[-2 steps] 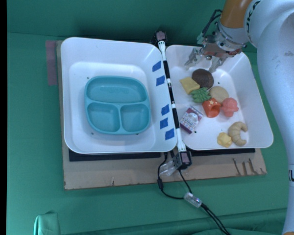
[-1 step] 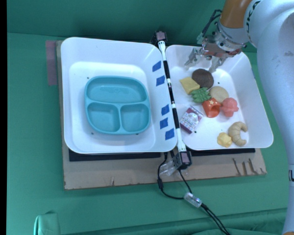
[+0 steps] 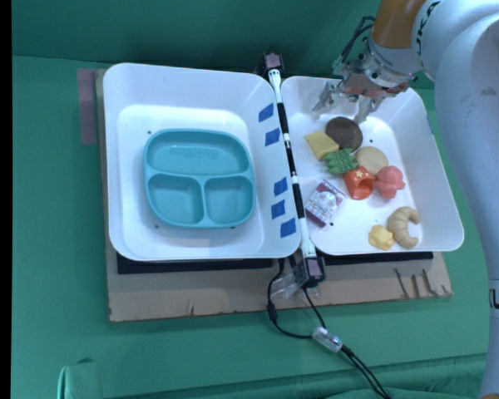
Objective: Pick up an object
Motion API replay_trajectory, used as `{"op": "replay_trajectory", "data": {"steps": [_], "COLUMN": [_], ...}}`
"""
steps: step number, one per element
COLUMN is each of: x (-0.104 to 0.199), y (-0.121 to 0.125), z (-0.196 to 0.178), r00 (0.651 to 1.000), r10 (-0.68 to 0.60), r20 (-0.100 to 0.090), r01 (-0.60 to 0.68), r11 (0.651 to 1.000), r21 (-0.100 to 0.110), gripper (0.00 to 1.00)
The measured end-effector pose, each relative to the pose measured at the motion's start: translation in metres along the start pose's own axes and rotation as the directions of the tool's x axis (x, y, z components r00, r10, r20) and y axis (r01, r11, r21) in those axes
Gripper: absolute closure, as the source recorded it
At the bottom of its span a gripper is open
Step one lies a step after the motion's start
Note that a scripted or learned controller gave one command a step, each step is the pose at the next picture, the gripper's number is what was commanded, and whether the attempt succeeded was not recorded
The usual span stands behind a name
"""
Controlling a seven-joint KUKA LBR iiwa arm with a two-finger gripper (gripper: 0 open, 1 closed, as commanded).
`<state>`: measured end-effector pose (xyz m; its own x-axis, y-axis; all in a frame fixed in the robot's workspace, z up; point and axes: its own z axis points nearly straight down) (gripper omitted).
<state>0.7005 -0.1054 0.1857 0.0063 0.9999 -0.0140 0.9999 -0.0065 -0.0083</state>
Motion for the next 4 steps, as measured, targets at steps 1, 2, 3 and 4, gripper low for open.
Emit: {"op": "replay_trajectory", "data": {"steps": [1,2,3,4], "x": [0.0002,-0.0008,-0.0091,0.0005], "y": [0.0,0.0001,0.0012,0.0001], "z": [0.0,0.0,-0.0002,0.0], "r00": [1.0,1.0,1.0,1.0], "r10": [0.0,-0.002,-0.01,-0.001], "r20": [0.0,-0.003,-0.019,0.0], "r01": [0.0,0.002,0.01,0.001], "r11": [1.0,1.0,1.0,1.0], "r21": [0.0,0.0,0.001,0.0], "gripper": [0.0,0.0,0.0,0.0]}}
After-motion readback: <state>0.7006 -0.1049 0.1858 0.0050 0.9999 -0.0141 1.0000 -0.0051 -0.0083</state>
